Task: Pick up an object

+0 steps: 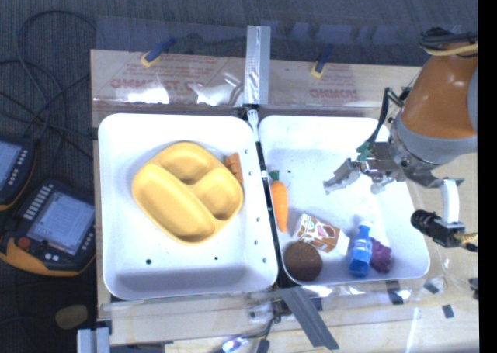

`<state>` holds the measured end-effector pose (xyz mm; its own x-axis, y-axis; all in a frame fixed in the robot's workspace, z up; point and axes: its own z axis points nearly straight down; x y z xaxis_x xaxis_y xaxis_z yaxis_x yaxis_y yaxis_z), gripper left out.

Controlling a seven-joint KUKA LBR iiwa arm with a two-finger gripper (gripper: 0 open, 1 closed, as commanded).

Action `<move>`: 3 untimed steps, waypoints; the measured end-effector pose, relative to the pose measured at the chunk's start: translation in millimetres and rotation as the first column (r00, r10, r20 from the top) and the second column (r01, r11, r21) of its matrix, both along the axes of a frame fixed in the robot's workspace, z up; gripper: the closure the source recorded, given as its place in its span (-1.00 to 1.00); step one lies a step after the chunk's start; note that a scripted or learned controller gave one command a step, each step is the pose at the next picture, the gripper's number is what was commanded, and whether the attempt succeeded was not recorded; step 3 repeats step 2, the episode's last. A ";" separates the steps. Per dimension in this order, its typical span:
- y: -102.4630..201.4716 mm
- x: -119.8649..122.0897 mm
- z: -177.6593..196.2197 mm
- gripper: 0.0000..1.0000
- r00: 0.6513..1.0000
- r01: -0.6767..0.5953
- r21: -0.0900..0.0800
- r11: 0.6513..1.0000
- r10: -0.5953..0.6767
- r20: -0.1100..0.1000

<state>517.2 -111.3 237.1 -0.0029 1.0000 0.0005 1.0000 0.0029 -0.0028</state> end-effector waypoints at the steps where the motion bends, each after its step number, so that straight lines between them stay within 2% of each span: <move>1: 12.0 -10.5 -107.9 -1.00 1.000 0.031 0.000 1.000 -0.031 -0.002; 2: 17.3 10.9 -146.7 -1.00 0.996 -0.083 -0.002 0.997 0.083 0.013; 3: 17.3 10.9 -146.7 -1.00 0.996 -0.083 -0.002 0.997 0.083 0.013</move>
